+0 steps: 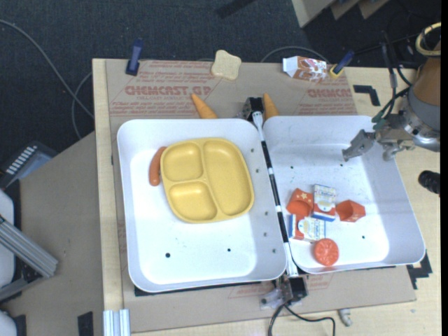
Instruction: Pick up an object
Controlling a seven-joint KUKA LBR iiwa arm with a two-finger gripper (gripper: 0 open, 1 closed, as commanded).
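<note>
Toy tomato (325, 251) well below jaws

A yellow divided plate (207, 179) and a sausage (155, 166) touching its left rim crowd the upper half of the left bin (133, 208), leaving its lower floor open. In the right bin (392, 208), small cartons and red toy foods (318, 219) cluster low at left; the upper floor and right side offer passage.

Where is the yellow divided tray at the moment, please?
The yellow divided tray lies in the left bin, with a hot dog at its left edge.
</note>
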